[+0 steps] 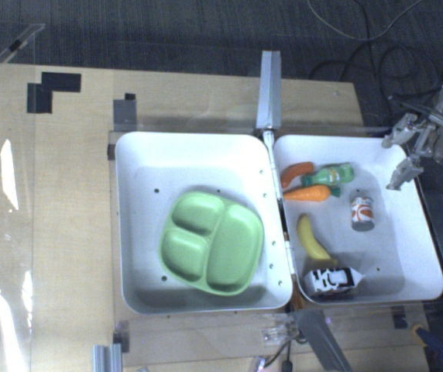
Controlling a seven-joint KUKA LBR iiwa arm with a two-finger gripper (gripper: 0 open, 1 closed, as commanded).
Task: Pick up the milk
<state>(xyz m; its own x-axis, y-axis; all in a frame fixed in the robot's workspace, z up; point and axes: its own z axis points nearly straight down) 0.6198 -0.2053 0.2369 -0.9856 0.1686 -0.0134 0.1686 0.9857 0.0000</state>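
The milk (334, 280) is a small black-and-white carton lying on its side at the near edge of the right bin (419, 262). My gripper (396, 161) hangs over the far right corner of that bin, well away from the carton. Its two grey fingers (404, 173) are spread open with nothing between them.
In the right bin a yellow banana (312, 239) lies just beyond the milk, with a small can (362, 211) to its right. A carrot (307, 194), a green bottle (328, 176) and a red sausage (297, 172) lie at the far side. The left bin (136, 208) holds a green divided plate (212, 242).
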